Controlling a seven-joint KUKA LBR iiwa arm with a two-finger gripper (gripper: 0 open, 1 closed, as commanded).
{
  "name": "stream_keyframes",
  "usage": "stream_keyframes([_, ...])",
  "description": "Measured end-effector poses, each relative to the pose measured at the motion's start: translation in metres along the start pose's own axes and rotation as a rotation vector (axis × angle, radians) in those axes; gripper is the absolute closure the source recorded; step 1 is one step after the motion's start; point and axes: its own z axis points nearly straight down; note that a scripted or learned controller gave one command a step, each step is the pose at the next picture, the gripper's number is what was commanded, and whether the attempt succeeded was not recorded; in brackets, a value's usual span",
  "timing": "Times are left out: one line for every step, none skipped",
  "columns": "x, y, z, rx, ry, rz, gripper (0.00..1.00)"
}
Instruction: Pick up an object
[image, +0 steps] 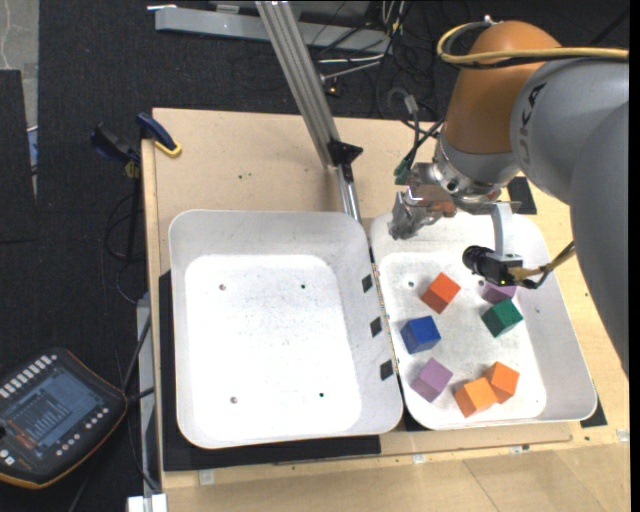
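Partly tool-hidden: purple block (498, 291) by green block (502, 317).

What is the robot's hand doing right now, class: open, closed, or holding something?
Hand: over the far edge of the right bin, nothing seen in it; open or closed cannot be told.

robot lab: teach pendant (45, 415), cables (350, 55)

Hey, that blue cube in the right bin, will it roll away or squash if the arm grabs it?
The blue cube looks like a rigid block with crisp edges, so probably no squashing. Its flat faces suggest it would slide rather than roll if nudged. It sits apart from the orange cube and purple cube, so neighbours likely won't jam it.
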Motion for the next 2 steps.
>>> stream_keyframes([0.044, -0.009, -0.006, 0.003, 0.0, 0.001, 1.0])
stream_keyframes([0.09, -0.018, -0.015, 0.001, 0.0, 0.001, 1.0])
